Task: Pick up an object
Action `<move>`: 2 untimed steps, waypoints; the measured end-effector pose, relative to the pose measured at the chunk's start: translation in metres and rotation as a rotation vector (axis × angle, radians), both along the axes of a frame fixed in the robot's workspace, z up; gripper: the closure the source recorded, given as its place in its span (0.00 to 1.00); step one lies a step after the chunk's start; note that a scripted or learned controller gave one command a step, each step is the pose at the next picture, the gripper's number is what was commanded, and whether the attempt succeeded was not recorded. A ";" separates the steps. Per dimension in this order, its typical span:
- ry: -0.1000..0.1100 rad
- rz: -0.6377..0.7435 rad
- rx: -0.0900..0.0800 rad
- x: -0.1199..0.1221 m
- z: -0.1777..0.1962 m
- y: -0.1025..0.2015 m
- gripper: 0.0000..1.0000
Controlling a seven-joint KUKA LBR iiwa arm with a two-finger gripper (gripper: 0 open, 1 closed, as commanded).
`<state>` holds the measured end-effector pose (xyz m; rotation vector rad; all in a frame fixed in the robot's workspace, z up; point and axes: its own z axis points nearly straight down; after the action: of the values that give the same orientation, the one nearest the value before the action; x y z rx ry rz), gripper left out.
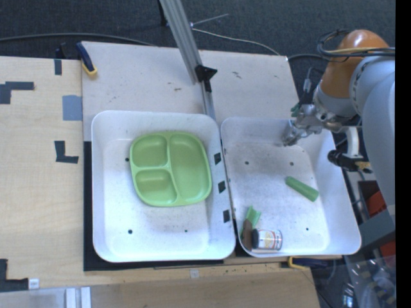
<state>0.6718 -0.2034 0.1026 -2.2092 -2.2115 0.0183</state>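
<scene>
A green three-section plate (171, 169) lies in the left bin (109, 191). In the right bin (270, 140) a green cylinder (302, 188) lies right of centre. A small can with a white and red label (266, 239) lies on its side near the front left corner, with a small green piece (252, 217) just above it. My gripper (293, 135) hangs over the right bin's far right corner, well above the green cylinder and apart from it. Nothing shows between its tips.
A slanted metal pole (183, 34) with a black clamp rises behind the bins' shared wall. A blue and yellow tool (86, 59) lies at the bench's far left. Cables run along the back. The grey arm (369, 88) fills the right side.
</scene>
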 end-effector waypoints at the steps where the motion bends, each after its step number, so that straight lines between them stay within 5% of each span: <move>1: -0.023 0.000 -0.004 -0.008 0.052 0.005 1.00; 2: -0.023 0.000 -0.004 -0.014 0.098 0.005 1.00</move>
<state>0.6582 -0.1982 0.2005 -2.2229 -2.2249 -0.0025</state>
